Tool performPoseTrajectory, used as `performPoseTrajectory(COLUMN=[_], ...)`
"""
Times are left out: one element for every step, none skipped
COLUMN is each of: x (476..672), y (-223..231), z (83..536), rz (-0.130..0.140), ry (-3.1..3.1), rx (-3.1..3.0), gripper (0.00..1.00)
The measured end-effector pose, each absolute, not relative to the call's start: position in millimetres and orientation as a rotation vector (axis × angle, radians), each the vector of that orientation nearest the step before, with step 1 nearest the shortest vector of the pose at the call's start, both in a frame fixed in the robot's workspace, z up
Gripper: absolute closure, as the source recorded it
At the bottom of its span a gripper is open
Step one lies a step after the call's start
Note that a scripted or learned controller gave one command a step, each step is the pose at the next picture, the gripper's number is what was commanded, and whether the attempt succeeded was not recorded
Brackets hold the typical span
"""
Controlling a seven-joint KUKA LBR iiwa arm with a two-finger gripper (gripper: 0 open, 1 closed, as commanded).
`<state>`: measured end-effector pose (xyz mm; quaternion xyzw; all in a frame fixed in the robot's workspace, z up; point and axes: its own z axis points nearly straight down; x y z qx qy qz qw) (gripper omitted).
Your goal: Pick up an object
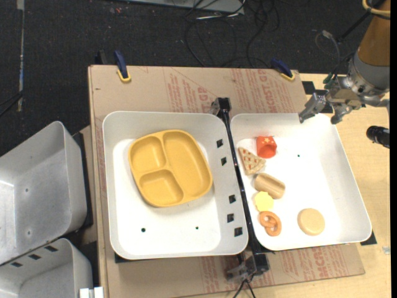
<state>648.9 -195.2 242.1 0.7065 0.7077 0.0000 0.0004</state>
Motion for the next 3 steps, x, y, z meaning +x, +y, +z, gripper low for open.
performPoseTrajectory(x=[641.5, 644.8, 644.3], y=[-187.7, -185.9, -184.9], z=[191.5, 147.8, 94.5], rz=[-0.004, -0.004, -0.004], ry=[2.224, 2.227, 2.228], rx=[2.224, 2.219, 2.219], gripper=[0.0, 0.0, 0.0])
